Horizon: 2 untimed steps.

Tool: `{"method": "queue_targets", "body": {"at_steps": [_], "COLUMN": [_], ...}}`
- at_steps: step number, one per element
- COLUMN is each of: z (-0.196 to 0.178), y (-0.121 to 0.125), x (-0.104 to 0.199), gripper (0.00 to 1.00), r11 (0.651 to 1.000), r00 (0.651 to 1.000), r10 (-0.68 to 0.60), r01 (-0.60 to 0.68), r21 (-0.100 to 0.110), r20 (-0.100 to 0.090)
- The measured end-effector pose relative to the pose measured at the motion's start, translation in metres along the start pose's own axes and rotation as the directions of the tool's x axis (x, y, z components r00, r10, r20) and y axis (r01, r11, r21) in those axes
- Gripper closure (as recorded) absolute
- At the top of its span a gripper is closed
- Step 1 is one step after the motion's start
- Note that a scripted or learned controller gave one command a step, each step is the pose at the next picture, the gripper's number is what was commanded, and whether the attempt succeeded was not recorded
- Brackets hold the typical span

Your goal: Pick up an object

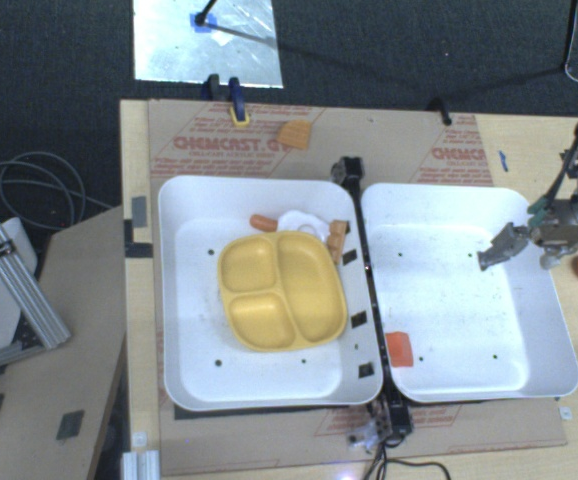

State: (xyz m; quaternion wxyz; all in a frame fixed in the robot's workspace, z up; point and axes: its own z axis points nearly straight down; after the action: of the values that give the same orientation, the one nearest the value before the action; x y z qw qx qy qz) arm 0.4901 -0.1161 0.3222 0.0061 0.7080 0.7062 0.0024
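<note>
The left bin (184,268) holds a yellow divided plate (281,290). Behind the plate lie a small orange sausage-shaped piece (263,223), a white piece (299,224) and a short brown cylinder (337,238). A small orange-red block (399,348) rests in the right bin (449,298), near its front left corner. My gripper (521,256) hangs over the right bin's right side, near the back. Its fingers are spread, it is open, and nothing is between them. It is well away from the block.
A tan-orange chunk (294,133) lies on the cardboard behind the bins, beside a blue and yellow clamp (237,103). A black divider with clips (362,298) runs between the bins. A silver sheet (207,28) lies beyond the bench.
</note>
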Motion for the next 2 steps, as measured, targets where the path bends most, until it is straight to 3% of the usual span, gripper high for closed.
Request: {"method": "queue_targets", "body": {"at_steps": [1, 2], "z": [0.068, -0.066], "y": [-0.005, 0.062], "x": [0.057, 0.134], "gripper": [0.00, 0.00], "r11": [1.000, 1.000], "r00": [1.000, 1.000], "r10": [-0.011, -0.016], "r01": [0.011, 0.016], "r21": [0.016, -0.008], "r20": [-0.008, -0.008]}}
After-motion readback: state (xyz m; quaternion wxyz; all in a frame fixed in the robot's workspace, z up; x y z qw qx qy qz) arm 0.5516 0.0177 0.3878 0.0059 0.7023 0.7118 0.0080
